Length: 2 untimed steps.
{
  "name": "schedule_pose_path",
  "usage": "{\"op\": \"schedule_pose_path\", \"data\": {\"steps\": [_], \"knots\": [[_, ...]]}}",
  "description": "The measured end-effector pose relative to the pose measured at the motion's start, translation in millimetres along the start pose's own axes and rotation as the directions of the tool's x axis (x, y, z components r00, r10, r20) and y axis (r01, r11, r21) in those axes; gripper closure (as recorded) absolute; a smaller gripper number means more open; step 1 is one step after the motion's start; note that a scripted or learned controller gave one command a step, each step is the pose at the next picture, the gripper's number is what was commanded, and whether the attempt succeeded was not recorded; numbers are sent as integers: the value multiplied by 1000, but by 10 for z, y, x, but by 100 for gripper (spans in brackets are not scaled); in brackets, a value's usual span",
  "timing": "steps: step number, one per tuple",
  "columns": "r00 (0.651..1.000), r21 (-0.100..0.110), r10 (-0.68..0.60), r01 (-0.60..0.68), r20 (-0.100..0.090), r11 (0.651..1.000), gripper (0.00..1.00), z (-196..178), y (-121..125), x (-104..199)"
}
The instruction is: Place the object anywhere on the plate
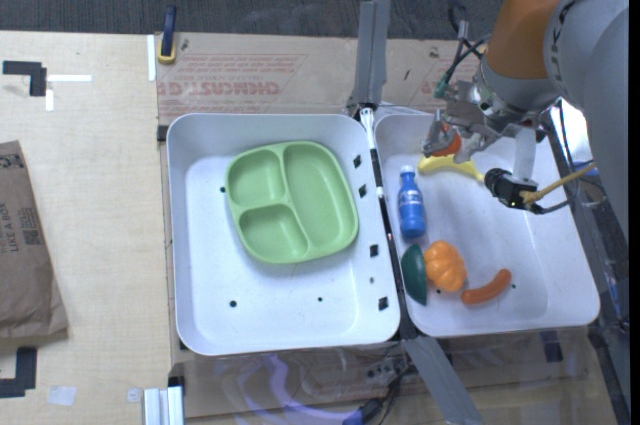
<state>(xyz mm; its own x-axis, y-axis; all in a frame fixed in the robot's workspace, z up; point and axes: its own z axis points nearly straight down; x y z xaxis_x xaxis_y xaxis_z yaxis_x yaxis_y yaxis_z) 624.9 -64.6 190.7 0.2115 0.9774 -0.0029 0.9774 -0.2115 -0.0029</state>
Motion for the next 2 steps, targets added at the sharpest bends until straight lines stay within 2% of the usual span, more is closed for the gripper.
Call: {"op": "schedule_pose_path", "data": {"steps": [1,2], "knots": [[996,0,-90,90,-1,996,100,-30,-206,718],[981,1,-192,192,0,981,100,-1,-802,1290]]}}
